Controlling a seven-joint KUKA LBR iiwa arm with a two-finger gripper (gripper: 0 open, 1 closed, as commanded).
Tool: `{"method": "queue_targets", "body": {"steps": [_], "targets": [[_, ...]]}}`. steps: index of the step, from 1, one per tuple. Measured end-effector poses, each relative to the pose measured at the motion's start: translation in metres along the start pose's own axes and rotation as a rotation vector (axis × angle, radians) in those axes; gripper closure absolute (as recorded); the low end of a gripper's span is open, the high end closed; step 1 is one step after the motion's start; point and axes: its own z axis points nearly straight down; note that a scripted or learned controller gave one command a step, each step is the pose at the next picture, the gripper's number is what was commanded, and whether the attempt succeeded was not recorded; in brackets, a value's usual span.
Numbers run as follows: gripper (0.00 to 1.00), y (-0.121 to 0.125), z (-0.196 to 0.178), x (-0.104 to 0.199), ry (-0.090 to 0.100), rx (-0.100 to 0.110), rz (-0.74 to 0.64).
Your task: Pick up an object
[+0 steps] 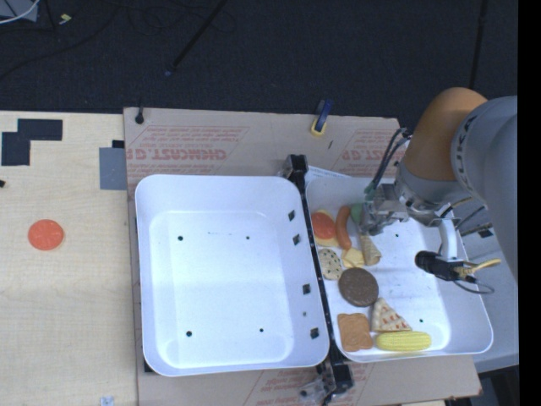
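From the overhead camera view, the pick looks begun but not done: the gripper (372, 218) is down inside the right bin (473, 328), low over the cluster of toy food at its left side, yet nothing can be seen lifted clear. Whether the jaws are released or clenched I cannot tell, since the wrist hides them. Just beneath and beside it lie a red sausage (342, 224), an orange-red piece (324, 225) and a pale wedge (369, 249); any of these may be the target. Further toward the near edge sit a speckled cracker (330, 264), a brown round patty (359, 287), a toast slice (354, 331), a pizza slice (389, 317) and a corn cob (403, 341). What is left, by my judgement, is closing on one item and raising it. The left bin (161, 311) stands just beside, both on a cardboard sheet (211, 146) over a light wooden bench (68, 311) bearing an orange disc (46, 235); dark carpet (254, 41) lies behind.
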Motion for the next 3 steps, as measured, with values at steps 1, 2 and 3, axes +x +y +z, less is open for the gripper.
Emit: {"method": "queue_targets", "body": {"steps": [1,2,3], "targets": [[0.00,0.000,0.001,0.000,0.000,0.001,0.000],[0.00,0.017,0.021,-0.032,-0.001,-0.002,-0.002],[0.00,0.016,0.017,0.020,-0.016,-0.003,-0.002]]}}
